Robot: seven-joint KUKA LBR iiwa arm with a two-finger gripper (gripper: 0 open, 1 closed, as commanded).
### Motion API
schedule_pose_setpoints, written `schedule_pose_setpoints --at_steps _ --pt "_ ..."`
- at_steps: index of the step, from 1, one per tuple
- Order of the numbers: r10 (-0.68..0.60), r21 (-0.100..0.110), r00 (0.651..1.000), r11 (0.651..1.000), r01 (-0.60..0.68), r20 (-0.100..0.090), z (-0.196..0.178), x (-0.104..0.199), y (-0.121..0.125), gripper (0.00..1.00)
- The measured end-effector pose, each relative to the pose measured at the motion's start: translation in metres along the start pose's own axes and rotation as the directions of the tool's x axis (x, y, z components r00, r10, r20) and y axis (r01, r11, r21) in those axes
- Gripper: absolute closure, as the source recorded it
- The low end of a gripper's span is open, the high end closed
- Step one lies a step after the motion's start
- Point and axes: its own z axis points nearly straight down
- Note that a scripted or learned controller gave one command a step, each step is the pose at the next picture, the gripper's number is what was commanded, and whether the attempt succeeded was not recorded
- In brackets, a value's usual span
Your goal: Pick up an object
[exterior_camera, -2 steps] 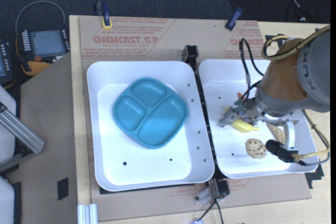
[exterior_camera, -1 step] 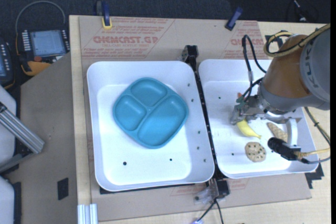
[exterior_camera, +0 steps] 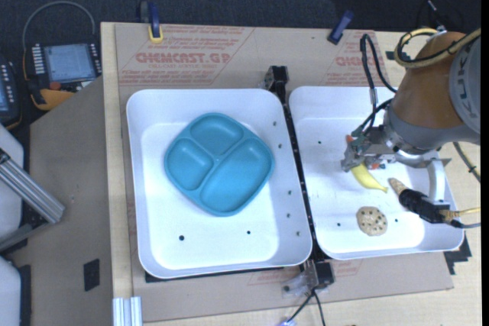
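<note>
In the right bin (exterior_camera: 328,126) lie a small yellow banana (exterior_camera: 370,179), a round brown cookie (exterior_camera: 372,221) and a small tan piece (exterior_camera: 397,186). My gripper (exterior_camera: 362,157) hangs low over the bin, right above the banana's upper left end. The arm's orange band and grey wrist cover much of the bin's right side. The banana's top end is partly hidden under the gripper.
The left bin (exterior_camera: 153,225) holds a blue divided plate (exterior_camera: 219,163), tilted in the middle. A black clamp (exterior_camera: 276,78) sits between the bins at the back. Cables (exterior_camera: 370,61) trail over the right bin's far edge, and a black connector (exterior_camera: 420,204) lies near its right rim.
</note>
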Motion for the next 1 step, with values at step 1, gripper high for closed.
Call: schedule_pose_setpoints --at_steps 1 --pt "-0.001 -0.002 1.000 1.000 0.001 0.000 -0.0615 0.0067 0.0026 1.00"
